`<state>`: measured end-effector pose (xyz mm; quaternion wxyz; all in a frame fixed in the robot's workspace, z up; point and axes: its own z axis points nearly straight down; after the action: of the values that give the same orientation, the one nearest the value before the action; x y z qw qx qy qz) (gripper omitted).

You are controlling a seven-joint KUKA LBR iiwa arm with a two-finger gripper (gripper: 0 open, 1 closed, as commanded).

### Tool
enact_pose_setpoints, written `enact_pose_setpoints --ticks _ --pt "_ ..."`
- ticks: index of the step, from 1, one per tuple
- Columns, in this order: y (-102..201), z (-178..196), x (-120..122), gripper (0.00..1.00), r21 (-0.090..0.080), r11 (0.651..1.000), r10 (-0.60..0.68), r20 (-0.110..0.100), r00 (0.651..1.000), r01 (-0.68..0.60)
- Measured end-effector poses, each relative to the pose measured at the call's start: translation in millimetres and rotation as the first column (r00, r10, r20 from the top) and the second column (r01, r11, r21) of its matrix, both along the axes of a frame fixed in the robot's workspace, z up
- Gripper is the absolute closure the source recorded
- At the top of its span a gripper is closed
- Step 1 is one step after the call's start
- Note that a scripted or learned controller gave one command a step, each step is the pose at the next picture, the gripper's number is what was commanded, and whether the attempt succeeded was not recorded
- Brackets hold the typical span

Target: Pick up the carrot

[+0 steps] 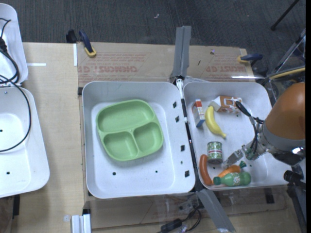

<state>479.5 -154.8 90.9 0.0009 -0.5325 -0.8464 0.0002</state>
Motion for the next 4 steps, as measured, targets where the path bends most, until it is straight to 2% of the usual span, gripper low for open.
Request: enact_pose_setpoints --ticks 1,2,3,4 --pt "21.3 0.1 -2.1 0.00 0.000 1.000 0.008 0.000 1.000 -0.008" --pt "20.7 9.0 -1.3 1.00 0.000 1.000 0.004 0.002 1.000 -0.004" --pt "91.1 109.2 -1.3 1.00 -0.002 0.988 -0.152 0.001 0.988 0.152" --pt "90.9 109.0 -1.4 0.00 -0.002 0.988 -0.152 0.001 0.988 0.152"
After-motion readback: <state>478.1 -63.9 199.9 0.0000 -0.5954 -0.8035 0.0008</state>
